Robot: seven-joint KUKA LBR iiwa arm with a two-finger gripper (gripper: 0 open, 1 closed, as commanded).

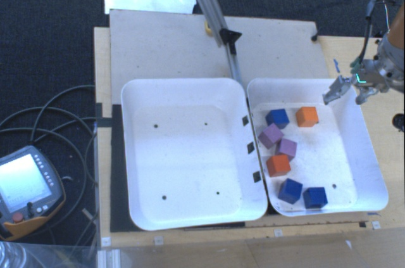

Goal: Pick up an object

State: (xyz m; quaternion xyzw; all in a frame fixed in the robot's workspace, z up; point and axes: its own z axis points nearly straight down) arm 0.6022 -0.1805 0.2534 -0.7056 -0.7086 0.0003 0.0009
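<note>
Two blue cubes (302,193) at near edge of right bin (373,162); seven cubes clustered. End effector (348,90) over far-right rim, fingers spread, empty. Risk: tight purple/orange pack (279,149) blocks fingers, causing miss.

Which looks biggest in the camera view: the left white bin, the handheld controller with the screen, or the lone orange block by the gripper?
1. Left white plastic bin
2. Grey handheld controller with screen
3. Orange cube block
</note>
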